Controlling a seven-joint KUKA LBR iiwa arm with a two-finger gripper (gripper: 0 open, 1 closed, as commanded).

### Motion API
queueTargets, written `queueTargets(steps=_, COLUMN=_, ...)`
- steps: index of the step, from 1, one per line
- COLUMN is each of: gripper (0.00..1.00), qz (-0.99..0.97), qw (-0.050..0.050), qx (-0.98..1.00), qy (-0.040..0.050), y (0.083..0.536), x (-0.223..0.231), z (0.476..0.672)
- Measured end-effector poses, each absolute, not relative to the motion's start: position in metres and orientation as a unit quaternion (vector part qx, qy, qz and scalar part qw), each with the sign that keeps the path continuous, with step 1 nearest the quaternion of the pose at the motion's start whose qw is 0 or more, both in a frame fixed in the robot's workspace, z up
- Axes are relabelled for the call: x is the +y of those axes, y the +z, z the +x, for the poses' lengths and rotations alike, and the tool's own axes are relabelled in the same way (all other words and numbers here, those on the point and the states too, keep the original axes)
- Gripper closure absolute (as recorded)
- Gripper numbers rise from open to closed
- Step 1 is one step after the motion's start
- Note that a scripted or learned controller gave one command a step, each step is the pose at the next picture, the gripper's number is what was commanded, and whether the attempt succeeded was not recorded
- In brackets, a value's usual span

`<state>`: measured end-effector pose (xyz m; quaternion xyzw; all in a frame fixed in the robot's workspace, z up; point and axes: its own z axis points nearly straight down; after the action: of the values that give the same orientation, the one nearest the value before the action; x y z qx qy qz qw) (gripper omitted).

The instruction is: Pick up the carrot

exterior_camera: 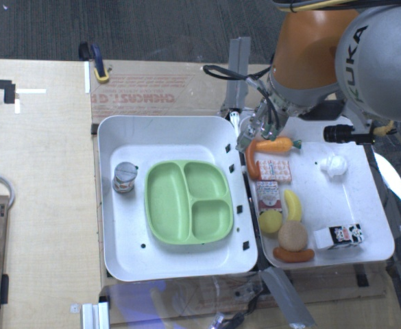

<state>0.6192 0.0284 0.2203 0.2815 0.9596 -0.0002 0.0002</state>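
Dark grey carpet floor (138, 16) ran along the far side, and the pale wood bench (39, 177) had a brown cardboard sheet (145, 88) lying on it.

Grey arm (382, 53) lettered KUKA, orange band (310, 36), yellow and black cables (344, 1) above.

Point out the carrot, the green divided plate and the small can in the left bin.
carrot (274, 144), camera view, middle of its orange body.
green divided plate (163, 199), camera view, floor of its large left compartment.
small can (124, 177), camera view, its top.
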Motion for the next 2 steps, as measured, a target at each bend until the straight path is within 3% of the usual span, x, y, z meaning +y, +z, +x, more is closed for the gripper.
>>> queueTargets(steps=1, gripper=1.00, qz=0.065, qw=0.000, qx=0.998, qy=0.0003, y=0.220, x=0.037, z=0.590)
queueTargets(steps=2, gripper=1.00, qz=0.028, qw=0.000, qx=1.000, qy=0.0003, y=0.191, x=0.030, z=0.603)
